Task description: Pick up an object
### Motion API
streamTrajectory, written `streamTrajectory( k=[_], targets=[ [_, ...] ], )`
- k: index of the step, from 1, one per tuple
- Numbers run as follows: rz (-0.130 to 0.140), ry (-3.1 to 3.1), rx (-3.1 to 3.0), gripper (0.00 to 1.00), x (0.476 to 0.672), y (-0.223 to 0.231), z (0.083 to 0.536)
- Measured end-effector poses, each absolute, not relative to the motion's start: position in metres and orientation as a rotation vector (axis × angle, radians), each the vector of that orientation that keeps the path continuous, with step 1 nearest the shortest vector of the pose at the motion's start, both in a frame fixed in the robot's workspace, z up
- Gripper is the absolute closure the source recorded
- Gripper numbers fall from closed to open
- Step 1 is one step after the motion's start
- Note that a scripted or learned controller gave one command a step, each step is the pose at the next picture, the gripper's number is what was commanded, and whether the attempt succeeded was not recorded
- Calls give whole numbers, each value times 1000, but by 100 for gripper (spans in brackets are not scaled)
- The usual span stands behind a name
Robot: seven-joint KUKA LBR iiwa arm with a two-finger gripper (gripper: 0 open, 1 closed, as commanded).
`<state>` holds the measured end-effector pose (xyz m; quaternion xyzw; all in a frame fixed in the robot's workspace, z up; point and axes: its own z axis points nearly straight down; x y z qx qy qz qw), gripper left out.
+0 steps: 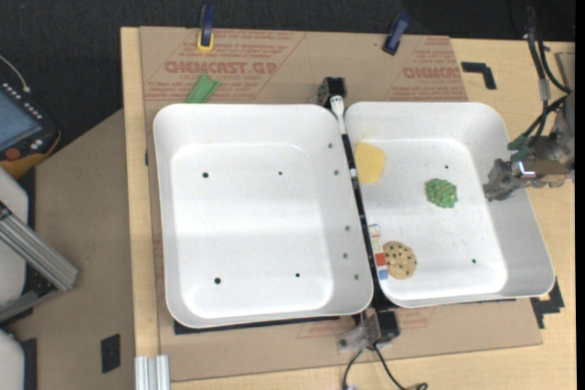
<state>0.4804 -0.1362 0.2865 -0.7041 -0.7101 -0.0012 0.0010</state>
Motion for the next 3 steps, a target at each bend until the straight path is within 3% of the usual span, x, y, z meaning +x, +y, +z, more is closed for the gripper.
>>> streamTrajectory(
  k=[1,2,3],
  targets=[
    [-2,-2223,-2236,100,479,-216,345],
    [3,-2224,-2205,100,479,-123,277],
    [5,-2214,-2221,100,478,-158,206]
  ],
)
